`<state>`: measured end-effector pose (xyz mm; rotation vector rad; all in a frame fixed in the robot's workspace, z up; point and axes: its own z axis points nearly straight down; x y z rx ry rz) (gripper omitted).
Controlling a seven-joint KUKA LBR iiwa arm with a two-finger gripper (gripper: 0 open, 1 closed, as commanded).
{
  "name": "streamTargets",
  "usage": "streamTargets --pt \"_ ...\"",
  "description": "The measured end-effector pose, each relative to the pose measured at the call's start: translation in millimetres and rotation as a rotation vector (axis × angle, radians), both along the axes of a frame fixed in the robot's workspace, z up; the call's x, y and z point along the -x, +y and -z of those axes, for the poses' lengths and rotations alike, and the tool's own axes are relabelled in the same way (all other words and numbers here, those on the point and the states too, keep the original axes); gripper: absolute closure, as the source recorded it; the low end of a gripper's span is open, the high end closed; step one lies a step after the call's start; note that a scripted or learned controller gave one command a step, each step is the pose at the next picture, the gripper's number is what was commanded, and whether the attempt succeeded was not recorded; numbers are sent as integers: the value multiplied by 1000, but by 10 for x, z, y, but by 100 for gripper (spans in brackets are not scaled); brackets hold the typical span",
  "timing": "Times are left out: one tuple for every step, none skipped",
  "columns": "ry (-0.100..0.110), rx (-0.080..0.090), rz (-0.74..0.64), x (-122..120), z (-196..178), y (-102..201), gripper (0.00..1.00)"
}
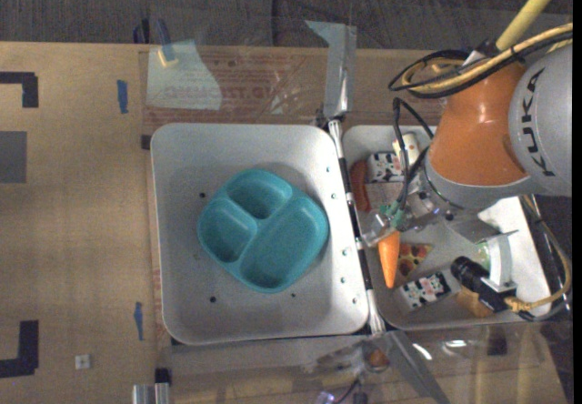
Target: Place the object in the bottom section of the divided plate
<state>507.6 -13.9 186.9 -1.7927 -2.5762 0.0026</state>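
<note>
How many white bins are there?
2. The left bin holds the teal plate; the right bin holds the carrot and other toys, partly hidden under the arm.

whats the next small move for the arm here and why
Probably a short lift straight up, if the grip is sound. The gripper sits right at the top of the carrot in the right bin, near the wall between the bins. The teal divided plate waits in the left bin, so the carrot must clear that wall before it can travel left to the plate.
</note>
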Motion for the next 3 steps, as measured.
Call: streamTargets --pt "-3 1 99 -313 -41 831 100" --pt "-3 1 98 -313 -42 831 0" --pt "-1 0 -63 -421 37 405 0"
